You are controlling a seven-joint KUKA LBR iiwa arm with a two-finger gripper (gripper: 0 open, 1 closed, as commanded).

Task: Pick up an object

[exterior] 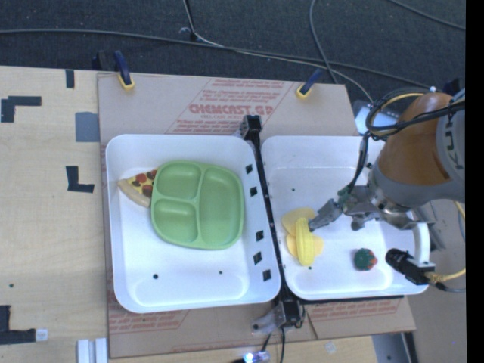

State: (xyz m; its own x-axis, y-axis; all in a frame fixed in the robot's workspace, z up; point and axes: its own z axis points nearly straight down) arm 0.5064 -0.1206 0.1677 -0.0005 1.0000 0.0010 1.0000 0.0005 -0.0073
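Observation:
In the right bin (pixel 325 157) lies a yellow toy (pixel 302 237), made of a flat piece and a ribbed piece, near the bin's left wall. A small green and red round object (pixel 365 259) rests near the front right of that bin. My gripper (pixel 321 218) reaches in from the right, low over the bin, with its tip just right of the yellow toy's upper edge. I see nothing held in it. The grey arm with its orange band (pixel 416 138) covers the bin's right side.
The left bin (pixel 128 278) holds a green divided plate (pixel 198 204) with a toy pizza slice (pixel 138 187) tucked against its left edge. A black divider (pixel 261 210) runs between the bins. Cables cross the dark floor behind, and clamps hold the cardboard base.

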